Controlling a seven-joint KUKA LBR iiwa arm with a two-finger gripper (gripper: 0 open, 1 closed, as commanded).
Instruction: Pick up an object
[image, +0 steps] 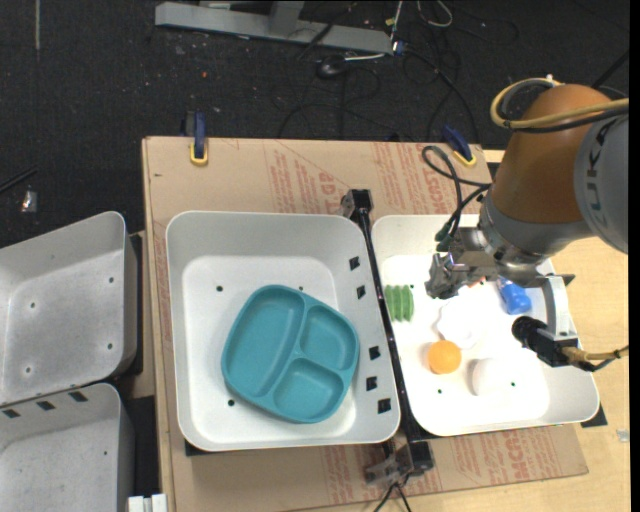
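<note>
One gripper (447, 277) hangs over the upper left part of the right bin (570, 405) — whether it is released or clenched cannot be told from this slanted angle, and nothing can be seen caught in it. Just to its right lies a small blue object (515, 297); to its left, by the bin's wall, sits a green ridged piece (400, 302). Below the gripper rests an orange ball (443, 357), with a pale white object (484, 375) near it on the right. Well apart, the left bin (190, 300) holds a teal divided plate (290, 353) — lying flat.
</note>
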